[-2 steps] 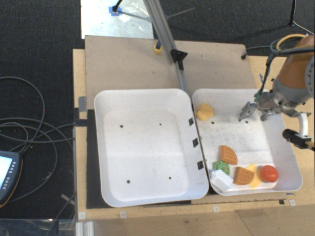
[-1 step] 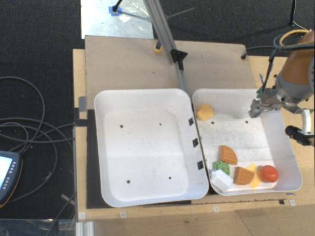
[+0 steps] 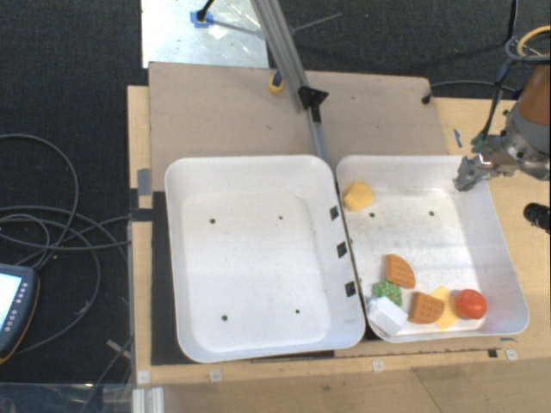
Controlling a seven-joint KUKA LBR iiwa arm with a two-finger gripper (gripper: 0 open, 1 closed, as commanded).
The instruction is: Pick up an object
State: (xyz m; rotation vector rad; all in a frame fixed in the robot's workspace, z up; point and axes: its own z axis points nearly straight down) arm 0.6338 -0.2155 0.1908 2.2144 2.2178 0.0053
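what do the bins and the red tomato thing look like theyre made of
Bins: likely thin moulded plastic, matte white, with rounded corners and raised rims. Red tomato-like toy: probably smooth plastic, slightly glossy, uniform colour; it could be rubber or foam.

A wooden bench (image 3: 405, 114) stands on dark carpet (image 3: 69, 67), with black cables (image 3: 52, 222) looping at left and a bright floor panel (image 3: 185, 33) at upper left.

Black cables (image 3: 52, 222) beside a tablet (image 3: 13, 308).
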